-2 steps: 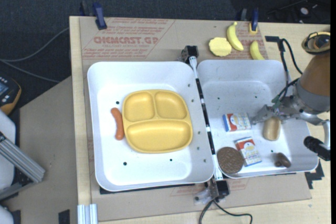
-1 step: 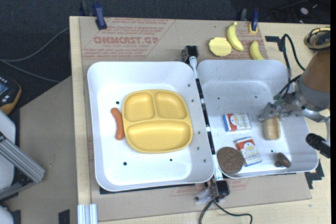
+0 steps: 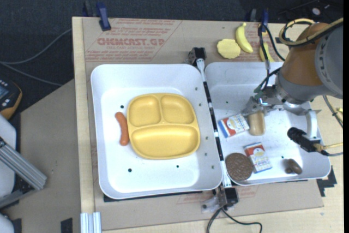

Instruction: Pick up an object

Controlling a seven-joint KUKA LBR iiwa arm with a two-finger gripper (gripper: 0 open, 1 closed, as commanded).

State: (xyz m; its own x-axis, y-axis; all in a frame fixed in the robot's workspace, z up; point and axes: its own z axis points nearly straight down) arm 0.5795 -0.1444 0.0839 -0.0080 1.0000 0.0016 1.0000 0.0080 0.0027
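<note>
My gripper (image 3: 258,107) hangs over the right bin (image 3: 240,76), near its middle. Directly below it, and touching or nearly touching, is a tan bun-like piece (image 3: 256,124). Just left of that piece lies a small white carton with red and blue print (image 3: 233,126). Toward the bin's front sit a red and white box (image 3: 257,156), a round brown cookie (image 3: 239,166) and a small brown lump (image 3: 293,166).
The left bin (image 3: 109,90) holds a yellow divided plate (image 3: 162,125) with an orange sausage (image 3: 122,128) along its left side. Behind the right bin, on the bench, lie a banana (image 3: 245,38) and a yellow lump (image 3: 229,48).
</note>
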